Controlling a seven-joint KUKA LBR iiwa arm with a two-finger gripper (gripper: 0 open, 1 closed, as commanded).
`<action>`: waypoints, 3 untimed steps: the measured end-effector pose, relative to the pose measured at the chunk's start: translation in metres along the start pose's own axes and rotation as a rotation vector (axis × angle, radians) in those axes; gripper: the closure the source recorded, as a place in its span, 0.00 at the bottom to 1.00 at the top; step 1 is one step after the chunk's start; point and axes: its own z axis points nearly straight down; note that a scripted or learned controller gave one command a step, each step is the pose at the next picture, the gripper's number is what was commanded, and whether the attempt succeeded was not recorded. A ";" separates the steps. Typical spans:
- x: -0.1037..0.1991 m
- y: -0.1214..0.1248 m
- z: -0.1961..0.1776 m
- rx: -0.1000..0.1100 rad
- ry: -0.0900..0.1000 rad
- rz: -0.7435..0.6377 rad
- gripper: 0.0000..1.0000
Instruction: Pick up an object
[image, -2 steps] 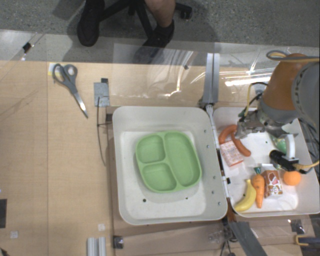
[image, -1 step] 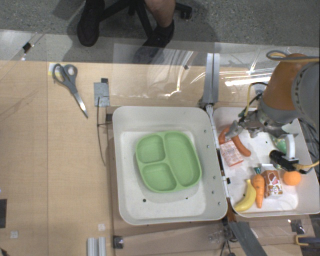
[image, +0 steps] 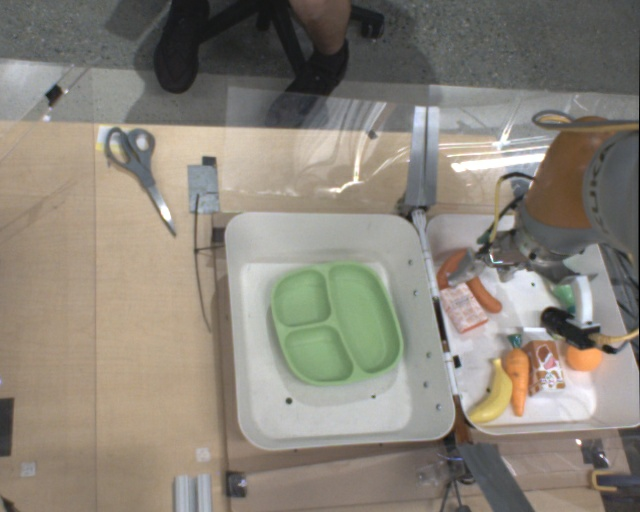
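Toy hot dog (image: 470, 283), orange-red and slim, lying slantwise in the right bin (image: 590, 405) near its left wall, gripper (image: 497, 256) low just beside its upper end, finger spread impossible to tell, arm hiding the bin's upper right.

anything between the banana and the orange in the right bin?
Yes. In the camera view, a carrot lies right beside the banana, then a small printed packet, then the orange.
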 end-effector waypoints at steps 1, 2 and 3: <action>-0.001 0.003 -0.014 -0.009 -0.002 -0.001 1.00; -0.001 0.003 -0.014 -0.008 -0.002 -0.001 0.00; 0.004 0.009 0.006 0.011 -0.002 -0.035 0.00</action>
